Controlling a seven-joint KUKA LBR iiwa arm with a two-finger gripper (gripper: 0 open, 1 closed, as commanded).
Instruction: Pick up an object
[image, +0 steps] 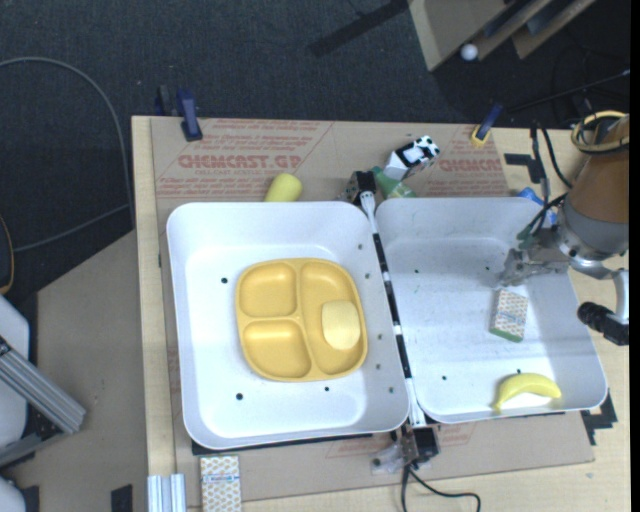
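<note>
The metal gripper (522, 262) hovers in the right bin (450, 330), just above a flat, rectangular speckled sponge (510, 314); whether its jaws are spread, I cannot tell. A curved, glossy banana (527, 390) lies near the front rim. The left bin (200, 300) holds a rounded yellow plastic tray (285, 320) with 4 compartments.

I log: divided plate (290, 330) mid left bin (200, 260), a block (341, 325) in its right compartment. Right bin (450, 380): sponge (511, 314) toward right edge, banana (527, 390) at near right corner.
</note>
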